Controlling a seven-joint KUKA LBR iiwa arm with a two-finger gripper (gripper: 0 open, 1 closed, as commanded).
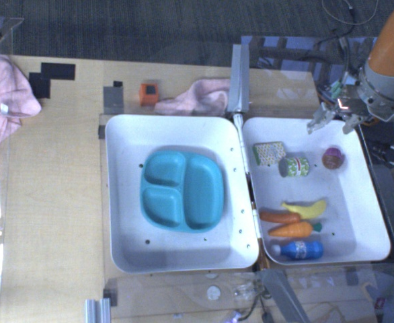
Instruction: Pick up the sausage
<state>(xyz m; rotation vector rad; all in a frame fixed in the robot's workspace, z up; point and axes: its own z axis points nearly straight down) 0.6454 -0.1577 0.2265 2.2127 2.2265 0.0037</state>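
The sausage (279, 216), a short reddish-brown link, lies in the right bin (365, 207) near its left wall. It touches the yellow banana (307, 209) on its right and sits just above the carrot (292, 230). My gripper (333, 122) hangs over the bin's far edge at the upper right, well away from the sausage. Its two fingers are spread open with nothing between them.
Also in the right bin are a green patterned pouch (269, 153), a small green can (294, 166), a purple round item (333, 158) and a blue bottle (302, 250). The left bin (126, 180) holds a blue divided plate (182, 190). Pink cloths (197, 98) lie behind the bins.
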